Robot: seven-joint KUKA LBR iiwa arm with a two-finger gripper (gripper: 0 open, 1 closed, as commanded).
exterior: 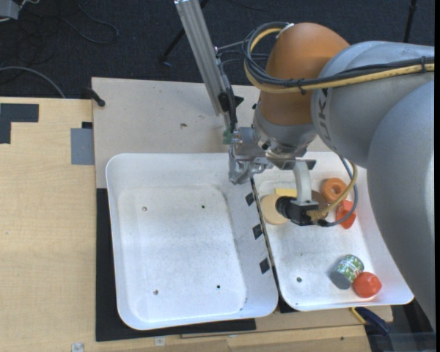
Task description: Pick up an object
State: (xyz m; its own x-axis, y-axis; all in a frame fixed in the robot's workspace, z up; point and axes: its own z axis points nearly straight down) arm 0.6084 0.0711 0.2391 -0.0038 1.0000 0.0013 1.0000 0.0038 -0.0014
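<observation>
Right bin (308,251) holds cream disc (270,210), orange ring (333,190), silver-green can (347,270) and red ball (366,284), loose for picking. Hand (242,166) hangs low at the bins' shared edge; whether wide or narrow, I cannot tell.

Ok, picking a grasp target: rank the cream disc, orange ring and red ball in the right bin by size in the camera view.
1. cream disc, largest even though partly covered.
2. orange ring and red ball: they look about alike, so I won't rank them.
</observation>
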